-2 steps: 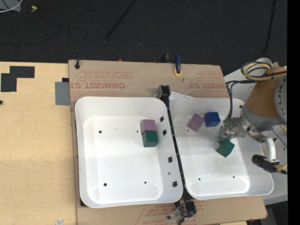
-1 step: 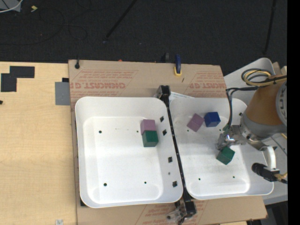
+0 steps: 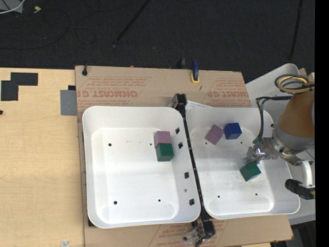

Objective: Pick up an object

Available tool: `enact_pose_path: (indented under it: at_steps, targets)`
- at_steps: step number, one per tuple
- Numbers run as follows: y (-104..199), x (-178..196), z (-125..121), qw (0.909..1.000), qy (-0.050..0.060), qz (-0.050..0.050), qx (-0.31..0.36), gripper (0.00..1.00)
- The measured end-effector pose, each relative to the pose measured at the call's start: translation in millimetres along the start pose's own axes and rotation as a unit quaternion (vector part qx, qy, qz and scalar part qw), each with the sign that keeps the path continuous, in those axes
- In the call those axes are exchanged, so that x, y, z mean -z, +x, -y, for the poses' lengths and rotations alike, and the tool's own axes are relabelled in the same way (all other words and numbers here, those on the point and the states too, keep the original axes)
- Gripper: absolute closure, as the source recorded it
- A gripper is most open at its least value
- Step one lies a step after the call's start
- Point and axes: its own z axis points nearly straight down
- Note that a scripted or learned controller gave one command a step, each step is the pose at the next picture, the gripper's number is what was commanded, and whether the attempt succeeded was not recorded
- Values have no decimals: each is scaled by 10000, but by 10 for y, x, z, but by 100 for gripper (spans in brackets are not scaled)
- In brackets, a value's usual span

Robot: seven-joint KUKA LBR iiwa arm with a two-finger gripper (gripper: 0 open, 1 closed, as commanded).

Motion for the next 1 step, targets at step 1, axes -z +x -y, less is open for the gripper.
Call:
enact_pose_path:
  at_steps: [1]
  targets:
    - [226,332,-957,10000,-46,3,28,100]
